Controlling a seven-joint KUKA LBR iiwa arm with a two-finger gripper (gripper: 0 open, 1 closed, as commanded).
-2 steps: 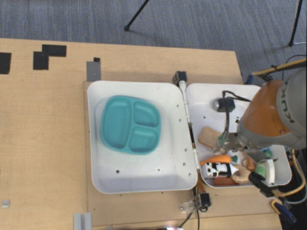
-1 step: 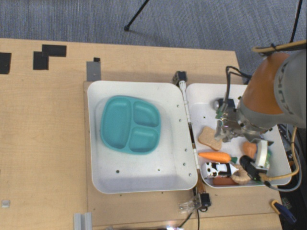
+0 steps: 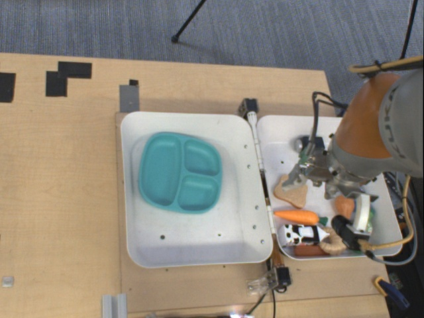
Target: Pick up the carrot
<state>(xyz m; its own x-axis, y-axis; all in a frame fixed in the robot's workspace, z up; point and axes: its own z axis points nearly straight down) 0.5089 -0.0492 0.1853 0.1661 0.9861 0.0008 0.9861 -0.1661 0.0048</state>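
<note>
The carrot point(image 3: 296, 216), orange with a green tip at its right end, lies on its side in the right bin point(image 3: 281, 134), near the bin's front left. My gripper point(image 3: 307, 168) hangs over the middle of that bin, just above and behind a slice of toast point(image 3: 291, 193). The carrot sits a short way in front of the gripper and apart from it. The grey arm with its orange band point(image 3: 361, 121) covers the bin's right part.
The left bin point(image 3: 192, 244) holds a teal divided plate point(image 3: 179, 171). In front of the carrot lie a black-and-white toy point(image 3: 301, 232) and a brown item point(image 3: 307, 249). More small items crowd the front right corner under the arm.
</note>
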